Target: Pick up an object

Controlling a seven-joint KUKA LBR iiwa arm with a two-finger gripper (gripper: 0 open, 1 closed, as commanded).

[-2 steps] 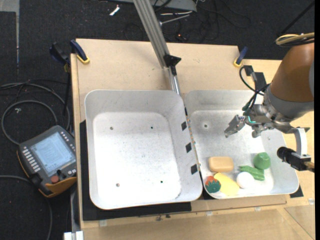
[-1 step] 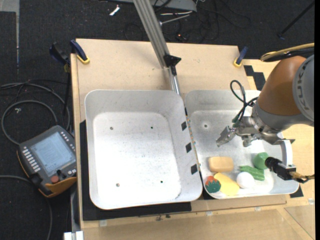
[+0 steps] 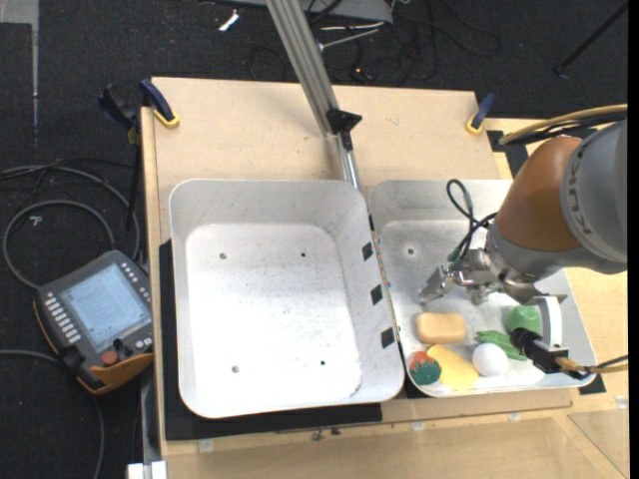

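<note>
From where I stand, the grey arm with the orange band comes in from the right and bends down over the right-hand shallow white bin. Its gripper hangs low over the middle of that bin's floor, and whether it is open or closed I cannot tell from here. The things to pick all lie at the nearer end of this bin. A tan rectangular block sits just beside the gripper, apart from it. Nearer still is a yellow rounded piece, with a red and green strawberry-shaped toy against its left side in the bin's corner and a small white ball just to its right. A green plastic piece lies by the right wall. The left-hand shallow white bin butts up against the other on the pale wooden bench. A slanted metal pole runs down to where the bins meet, and a grey and orange control pendant lies on the dark floor at the left.
</note>
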